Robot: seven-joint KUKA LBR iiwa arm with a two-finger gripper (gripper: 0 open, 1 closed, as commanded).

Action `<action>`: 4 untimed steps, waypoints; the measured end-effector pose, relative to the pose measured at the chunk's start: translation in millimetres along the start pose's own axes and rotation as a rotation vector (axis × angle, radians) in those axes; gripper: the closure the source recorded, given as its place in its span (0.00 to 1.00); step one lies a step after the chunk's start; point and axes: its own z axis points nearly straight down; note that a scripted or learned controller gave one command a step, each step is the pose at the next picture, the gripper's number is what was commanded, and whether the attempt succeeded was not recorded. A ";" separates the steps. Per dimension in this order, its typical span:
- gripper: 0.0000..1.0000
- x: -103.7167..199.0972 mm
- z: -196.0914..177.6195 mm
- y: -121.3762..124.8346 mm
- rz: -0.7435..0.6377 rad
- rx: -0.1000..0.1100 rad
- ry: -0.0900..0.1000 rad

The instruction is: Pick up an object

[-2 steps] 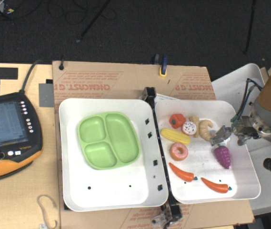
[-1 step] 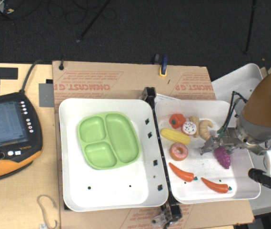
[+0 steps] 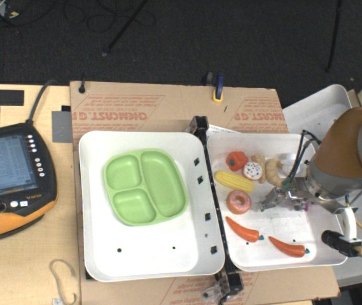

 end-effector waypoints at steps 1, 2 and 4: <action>1.00 -2.4 -8.8 -1.1 0.007 0.002 0.000; 1.00 -1.3 -65.5 8.8 0.001 -0.004 -0.003; 1.00 49.4 -107.7 3.5 0.000 0.003 -0.001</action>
